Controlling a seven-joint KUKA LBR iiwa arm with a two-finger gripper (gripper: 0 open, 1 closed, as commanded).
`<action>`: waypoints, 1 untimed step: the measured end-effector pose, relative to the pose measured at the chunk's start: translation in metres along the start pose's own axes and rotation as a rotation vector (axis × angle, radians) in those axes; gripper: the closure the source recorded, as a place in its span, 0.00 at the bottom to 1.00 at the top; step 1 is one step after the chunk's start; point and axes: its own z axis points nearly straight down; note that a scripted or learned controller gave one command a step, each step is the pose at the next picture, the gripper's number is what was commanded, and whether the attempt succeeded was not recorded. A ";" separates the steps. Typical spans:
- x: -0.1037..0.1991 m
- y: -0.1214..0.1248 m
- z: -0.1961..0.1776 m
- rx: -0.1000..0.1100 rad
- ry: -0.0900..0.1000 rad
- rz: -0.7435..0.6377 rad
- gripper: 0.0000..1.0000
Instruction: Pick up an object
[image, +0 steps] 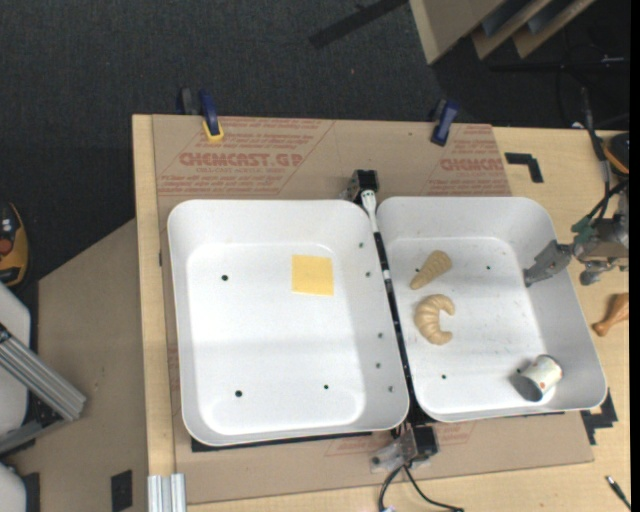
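Gripper (545, 262) sits at the right bin (570, 330) rim, jaw state can't tell. Right bin: cone (433, 268), croissant (435, 318), small cylinder (537, 378). Left bin (190, 330): 1 yellow square (312, 275).

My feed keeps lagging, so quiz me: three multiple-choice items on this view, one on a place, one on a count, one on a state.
1. Where does the flat yellow square lie?
A. left white bin
B. right white bin
C. on the cardboard

2. How many things lie in the right bin?
A. one
B. three
C. five

3. The tan croissant-shaped piece is
A. between the fingers
B. lying loose on the bin floor
C. outside the bins

Answers: 1 A, it sits on the left bin's floor. 2 B, tan cone, croissant, white cylinder. 3 B, the gripper is at the bin's right rim, apart from it.
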 end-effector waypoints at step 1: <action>0.068 -0.055 0.058 0.010 0.006 -0.003 0.00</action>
